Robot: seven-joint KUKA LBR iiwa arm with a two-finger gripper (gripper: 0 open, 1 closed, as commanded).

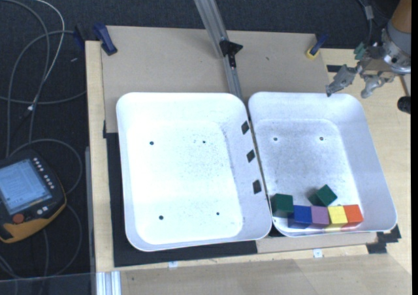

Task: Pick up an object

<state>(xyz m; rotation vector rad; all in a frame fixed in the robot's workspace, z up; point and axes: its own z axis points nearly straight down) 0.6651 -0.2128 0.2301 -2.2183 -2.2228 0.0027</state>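
Several small cubes lie along the near edge of the right bin (366, 137): a dark green one (282, 203), a blue one (302, 215), a purple one (320, 215), a yellow one (337, 214) and an orange one (353, 213). A second green cube (324, 194) sits tilted just behind them. My gripper (353, 86) hangs over the far right corner of that bin, well away from the cubes. Its two fingers are spread apart with nothing between them.
The left bin (130, 156) sits beside the right one. A slanted metal pole (208, 10) runs down to the gap between the bins. Blue clamps (104, 38) and a yellow clamp (316, 46) hold the board. A teach pendant (25, 189) lies at the left.
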